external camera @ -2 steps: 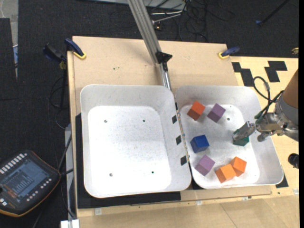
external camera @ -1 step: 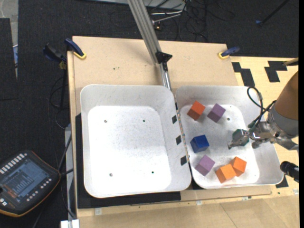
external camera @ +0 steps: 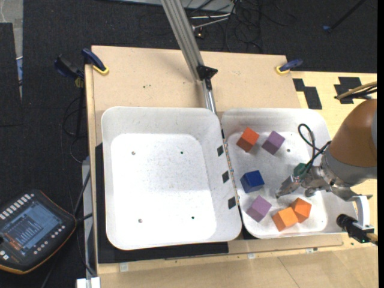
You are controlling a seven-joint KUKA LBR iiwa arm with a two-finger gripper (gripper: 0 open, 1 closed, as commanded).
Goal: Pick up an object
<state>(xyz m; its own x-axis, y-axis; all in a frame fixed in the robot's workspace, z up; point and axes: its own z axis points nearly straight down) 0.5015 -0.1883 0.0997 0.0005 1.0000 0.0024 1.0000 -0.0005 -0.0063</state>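
No brand or label can be read anywhere; the screen of the handheld pendant point(external camera: 30, 230) at lower left shows lines too small to make out. The arm point(external camera: 360, 146) comes in from the right and is cut off by the edge, and its bulk hides part of the right bin point(external camera: 282, 116). The tool point(external camera: 287, 189) hangs low over that bin, between the blue cube point(external camera: 252, 180) and the nearest orange block point(external camera: 302, 209); whether it is spread or pressed together cannot be told, and nothing is seen pinched in it. The right bin holds six blocks: three orange, at point(external camera: 247, 139), point(external camera: 285, 218) and the one by the tool; two purple, at point(external camera: 273, 142) and point(external camera: 259, 208); one blue. The left bin point(external camera: 159, 173) sits beside it on the desk point(external camera: 150, 77).
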